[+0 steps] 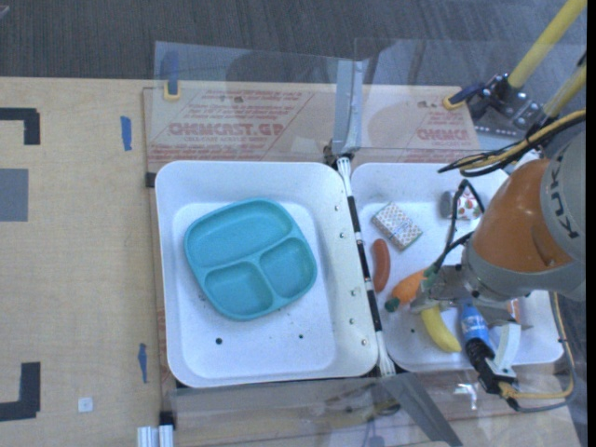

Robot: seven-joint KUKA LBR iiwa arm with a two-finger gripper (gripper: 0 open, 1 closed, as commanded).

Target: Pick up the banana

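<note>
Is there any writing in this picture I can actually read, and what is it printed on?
"CHEMCAST GP", red and faint: on the protective film of the clear plastic sheet behind the left bin.
Red print on the sheet behind the right bin: too faint to read.
"KU", cut off by the frame: on the arm's orange band.
Blue bottle's label: too small to read.
</note>
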